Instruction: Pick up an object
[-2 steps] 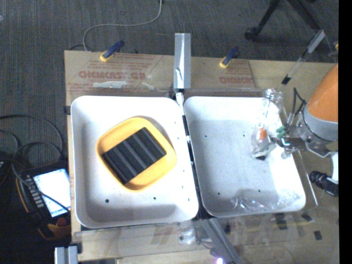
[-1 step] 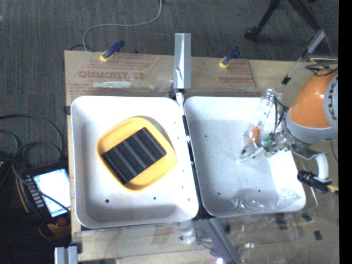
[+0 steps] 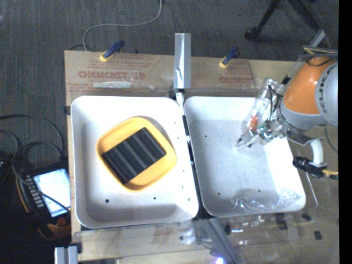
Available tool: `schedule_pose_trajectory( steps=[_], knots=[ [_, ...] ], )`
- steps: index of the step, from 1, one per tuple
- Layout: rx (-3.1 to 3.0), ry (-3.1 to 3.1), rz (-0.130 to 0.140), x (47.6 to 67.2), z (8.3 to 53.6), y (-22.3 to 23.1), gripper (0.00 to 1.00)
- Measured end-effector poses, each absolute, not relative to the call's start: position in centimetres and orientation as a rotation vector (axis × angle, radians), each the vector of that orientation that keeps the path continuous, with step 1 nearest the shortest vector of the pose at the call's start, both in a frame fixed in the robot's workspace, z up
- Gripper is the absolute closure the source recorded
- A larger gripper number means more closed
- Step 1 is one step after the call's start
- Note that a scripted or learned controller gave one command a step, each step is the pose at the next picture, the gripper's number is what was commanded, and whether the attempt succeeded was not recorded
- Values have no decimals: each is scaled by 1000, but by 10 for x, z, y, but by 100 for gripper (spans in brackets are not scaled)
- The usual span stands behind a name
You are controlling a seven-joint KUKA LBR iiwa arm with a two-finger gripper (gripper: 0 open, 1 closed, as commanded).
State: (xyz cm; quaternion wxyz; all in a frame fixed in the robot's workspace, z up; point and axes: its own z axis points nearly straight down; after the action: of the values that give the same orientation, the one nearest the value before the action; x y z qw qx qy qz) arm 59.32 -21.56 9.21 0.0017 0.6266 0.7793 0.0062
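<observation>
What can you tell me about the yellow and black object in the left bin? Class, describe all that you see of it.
The yellow and black object is a rounded, squarish yellow piece, plastic by its look, with a black ribbed panel set in its top. It lies flat on the floor of the left bin, near the middle, turned at a slant to the bin's walls. It rests apart from the walls. The gripper is over the right bin, away from it.

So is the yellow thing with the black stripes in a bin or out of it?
In. The yellow thing lies flat on the floor of the left bin, with white rim all around it.
</observation>
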Motion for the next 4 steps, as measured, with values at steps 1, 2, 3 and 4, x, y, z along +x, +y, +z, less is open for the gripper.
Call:
schedule_pose_trajectory(
  steps=[1,2,3,4],
  knots=[
    [1856,2534,12,642,90,-217,0],
    [1344,2854,-24,664,90,-217,0],
    [1351,2866,-38,659,96,-220,100],
    [1184,2908,-1,667,183,-138,100]
  ],
)
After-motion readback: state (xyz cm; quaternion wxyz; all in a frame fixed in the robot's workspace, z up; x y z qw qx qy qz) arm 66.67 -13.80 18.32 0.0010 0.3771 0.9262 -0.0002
